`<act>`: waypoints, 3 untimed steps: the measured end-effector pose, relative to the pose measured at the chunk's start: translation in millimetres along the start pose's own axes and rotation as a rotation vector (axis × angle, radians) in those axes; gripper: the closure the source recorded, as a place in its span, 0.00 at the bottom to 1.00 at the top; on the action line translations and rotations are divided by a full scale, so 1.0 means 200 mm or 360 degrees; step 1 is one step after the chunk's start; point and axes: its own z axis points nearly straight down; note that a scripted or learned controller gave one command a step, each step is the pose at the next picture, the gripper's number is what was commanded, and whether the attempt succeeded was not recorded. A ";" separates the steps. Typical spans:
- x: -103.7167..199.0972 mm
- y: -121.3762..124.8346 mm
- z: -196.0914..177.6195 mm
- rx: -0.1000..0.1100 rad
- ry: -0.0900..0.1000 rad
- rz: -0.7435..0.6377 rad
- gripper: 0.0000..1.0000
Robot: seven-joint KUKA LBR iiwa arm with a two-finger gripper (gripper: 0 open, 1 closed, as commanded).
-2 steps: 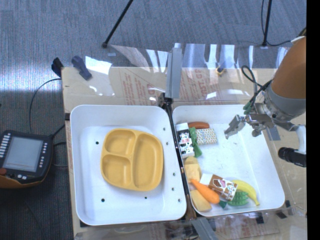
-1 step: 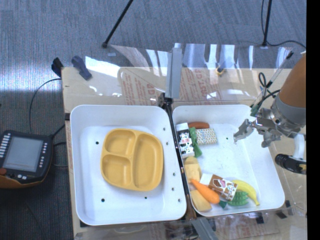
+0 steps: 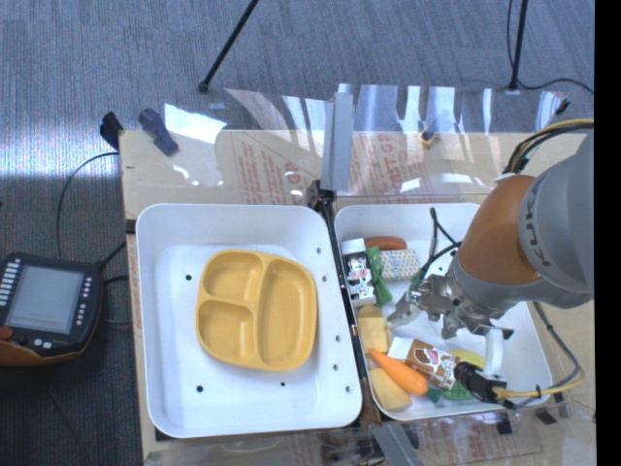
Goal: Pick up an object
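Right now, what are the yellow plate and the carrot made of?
The plate looks like hard plastic: smooth, evenly yellow, with moulded compartments and a soft sheen. The carrot is probably a plastic toy too, since it is a flat, bright orange, though that's hard to confirm.

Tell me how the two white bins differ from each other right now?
The left bin holds one thing, a yellow divided plate; the right bin holds a jumble of small items, among them a carrot and a small carton. The arm reaches down into the right bin, while nothing reaches into the left bin. Both are shallow, white and sit side by side on the bench.
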 end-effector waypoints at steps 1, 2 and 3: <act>0.16 0.19 -0.02 -0.0011 -0.0006 0.0152 0.00; 0.06 0.56 -0.02 -0.0013 -0.0003 -0.0360 0.00; 0.06 0.56 -0.07 -0.0011 -0.0003 -0.0367 1.00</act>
